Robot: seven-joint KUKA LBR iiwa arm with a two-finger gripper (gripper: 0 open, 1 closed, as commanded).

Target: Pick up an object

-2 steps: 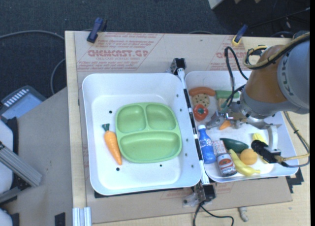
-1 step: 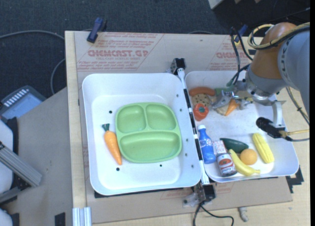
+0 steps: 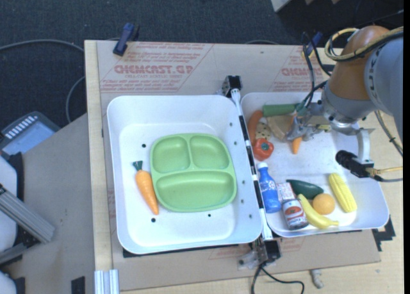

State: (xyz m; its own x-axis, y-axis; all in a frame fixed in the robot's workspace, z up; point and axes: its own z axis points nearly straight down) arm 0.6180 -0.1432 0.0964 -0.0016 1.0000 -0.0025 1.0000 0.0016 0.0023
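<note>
Reaching stage: gripper (image 3: 296, 134) low in right bin (image 3: 378, 212), over small orange piece (image 3: 295, 145), possibly a carrot; finger spread unclear, grasp unconfirmed. Next: closing squarely on piece, then lifting straight.

The bench is lit brightly and evenly from above. The two white bins (image 3: 122, 158) are made almost glowing, with some detail washed out on their rims. Only soft, short shadows are seen under the toys. The dark floor (image 3: 57, 4) is left dim. The whole picture is a little grainy and soft.
</note>
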